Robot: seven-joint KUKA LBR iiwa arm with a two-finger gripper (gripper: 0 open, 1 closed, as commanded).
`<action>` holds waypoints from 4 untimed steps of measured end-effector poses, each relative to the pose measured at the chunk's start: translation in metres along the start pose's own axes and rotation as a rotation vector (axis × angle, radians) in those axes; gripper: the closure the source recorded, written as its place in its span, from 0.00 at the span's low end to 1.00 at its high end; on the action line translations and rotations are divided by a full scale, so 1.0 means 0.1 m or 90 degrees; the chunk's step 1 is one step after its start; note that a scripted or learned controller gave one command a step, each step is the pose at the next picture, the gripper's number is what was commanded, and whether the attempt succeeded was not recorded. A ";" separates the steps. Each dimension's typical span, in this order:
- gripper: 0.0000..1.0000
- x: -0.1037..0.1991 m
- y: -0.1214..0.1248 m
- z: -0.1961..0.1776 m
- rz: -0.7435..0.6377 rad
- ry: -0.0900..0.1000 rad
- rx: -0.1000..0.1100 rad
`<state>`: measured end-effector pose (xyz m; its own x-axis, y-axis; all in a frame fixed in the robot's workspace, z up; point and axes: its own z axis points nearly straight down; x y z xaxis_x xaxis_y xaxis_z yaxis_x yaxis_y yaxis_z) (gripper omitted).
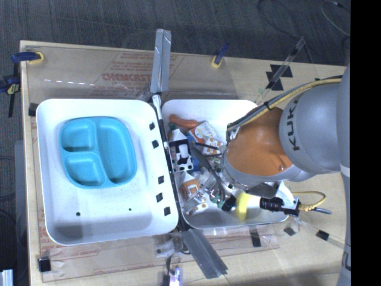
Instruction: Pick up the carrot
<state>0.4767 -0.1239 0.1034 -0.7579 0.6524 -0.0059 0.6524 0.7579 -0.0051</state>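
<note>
Arm (309, 130) reaches in from the right, w/ its grey body and orange band covering most of the right bin (205, 106). Gripper (205, 186) sits low over the middle of that bin, among a clutter of small items; can't tell its finger state, too tangled w/ cables and clutter. Carrot (183, 123) lies at the far left corner of the right bin, near the divider (165, 159) between bins, well apart from the gripper and not held. A yellow item (243, 205) sits by the near edge of the right bin, just under the wrist. Left bin (59, 219) holds a blue tray (98, 152) w/ three compartments, toward its far-left part.
</note>
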 end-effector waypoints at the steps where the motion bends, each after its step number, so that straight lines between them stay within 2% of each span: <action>1: 1.00 -0.01 0.02 -0.10 -0.001 -0.001 -0.002; 2: 1.00 0.19 0.86 -1.15 0.019 -0.001 -0.005; 3: 0.00 0.21 0.85 -1.12 0.019 0.003 -0.003; 4: 0.00 0.23 0.27 -1.24 0.076 0.006 -0.001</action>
<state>0.4769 -0.0872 0.2274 -0.6751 0.7378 0.0024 0.7378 0.6751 -0.0027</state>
